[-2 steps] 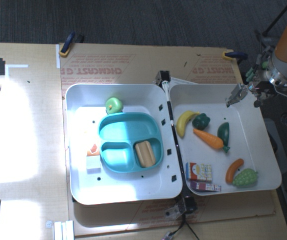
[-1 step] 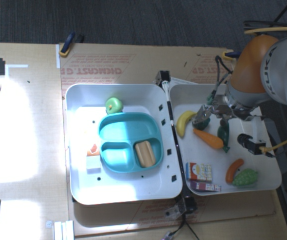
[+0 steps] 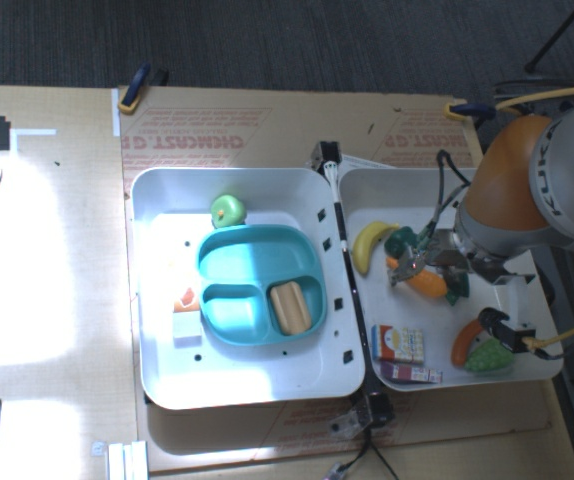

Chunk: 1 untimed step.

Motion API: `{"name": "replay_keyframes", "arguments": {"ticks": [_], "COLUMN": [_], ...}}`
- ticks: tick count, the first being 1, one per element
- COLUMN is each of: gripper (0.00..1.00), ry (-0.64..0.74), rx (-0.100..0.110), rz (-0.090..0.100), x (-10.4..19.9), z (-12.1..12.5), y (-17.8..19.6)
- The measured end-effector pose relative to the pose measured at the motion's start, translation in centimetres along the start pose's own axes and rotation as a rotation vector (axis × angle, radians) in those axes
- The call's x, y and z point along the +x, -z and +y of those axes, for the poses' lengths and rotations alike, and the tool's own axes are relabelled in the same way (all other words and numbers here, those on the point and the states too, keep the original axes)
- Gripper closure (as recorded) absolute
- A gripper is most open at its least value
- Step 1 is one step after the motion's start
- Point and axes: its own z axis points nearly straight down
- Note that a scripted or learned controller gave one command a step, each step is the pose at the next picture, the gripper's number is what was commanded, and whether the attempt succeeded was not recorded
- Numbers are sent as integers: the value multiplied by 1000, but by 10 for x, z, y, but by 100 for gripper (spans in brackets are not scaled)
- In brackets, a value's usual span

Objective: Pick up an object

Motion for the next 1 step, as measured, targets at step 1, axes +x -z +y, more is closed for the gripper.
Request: {"name": "replay_keyframes", "arguments": {"ticks": [1], "gripper": [100], "ry": [-4], "rx": [-1], "rz": [-1], "x": [0], "z": [0], "y": [10]}}
